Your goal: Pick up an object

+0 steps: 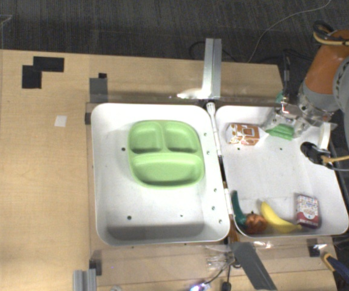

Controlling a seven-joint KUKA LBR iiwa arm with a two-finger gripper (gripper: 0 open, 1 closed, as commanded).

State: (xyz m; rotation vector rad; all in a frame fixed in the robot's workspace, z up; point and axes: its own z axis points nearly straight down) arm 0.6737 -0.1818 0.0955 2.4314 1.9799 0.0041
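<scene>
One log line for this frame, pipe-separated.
arm: over right bin's far right corner | left bin: green tray | right bin: orange-white pack, banana, card box

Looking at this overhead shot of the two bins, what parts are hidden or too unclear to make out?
- Gripper, camera view: small and blurred at the right bin's top edge; what the green thing below it is stays unclear.
- Arm: cut off by the right edge.
- Small box and patterned packet: print too small to read.
- Dark green item: partly hidden behind the red fruit beside the banana.
</scene>
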